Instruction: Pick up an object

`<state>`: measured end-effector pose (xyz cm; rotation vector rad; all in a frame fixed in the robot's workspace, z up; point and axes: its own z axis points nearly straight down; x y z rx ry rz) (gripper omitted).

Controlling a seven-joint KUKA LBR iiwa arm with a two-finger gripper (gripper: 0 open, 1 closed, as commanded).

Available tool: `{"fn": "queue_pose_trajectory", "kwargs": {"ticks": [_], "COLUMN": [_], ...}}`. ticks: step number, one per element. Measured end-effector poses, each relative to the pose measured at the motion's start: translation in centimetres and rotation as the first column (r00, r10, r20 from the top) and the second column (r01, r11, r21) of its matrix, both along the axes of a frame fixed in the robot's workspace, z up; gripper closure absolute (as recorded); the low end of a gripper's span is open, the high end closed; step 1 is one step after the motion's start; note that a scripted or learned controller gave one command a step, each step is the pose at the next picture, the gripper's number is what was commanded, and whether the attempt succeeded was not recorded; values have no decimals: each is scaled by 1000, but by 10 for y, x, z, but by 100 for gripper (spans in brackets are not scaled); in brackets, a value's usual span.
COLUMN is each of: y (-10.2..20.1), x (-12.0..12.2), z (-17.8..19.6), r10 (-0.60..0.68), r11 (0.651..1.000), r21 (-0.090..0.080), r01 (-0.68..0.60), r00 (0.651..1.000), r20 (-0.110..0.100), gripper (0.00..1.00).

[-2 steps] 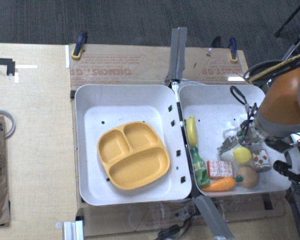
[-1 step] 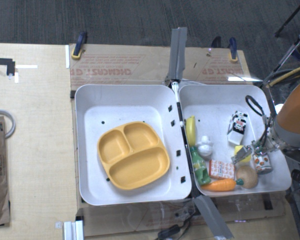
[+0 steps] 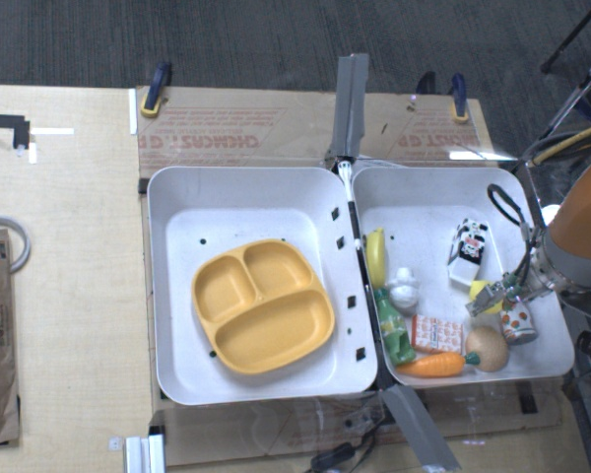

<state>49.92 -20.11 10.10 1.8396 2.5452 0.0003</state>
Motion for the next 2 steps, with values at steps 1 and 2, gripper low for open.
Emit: {"fn": "queue_pose_trajectory", "kwargs": {"ticks": [1, 2], "y": [47, 126], "x": [26, 21], "z": [103, 105], "r10": [52, -121], "r11": [999, 993], "r21": [-1, -1], "r01": [-52, 121], "r00": [999, 993], "r20": [-1, -4], "gripper": [100, 100]}}
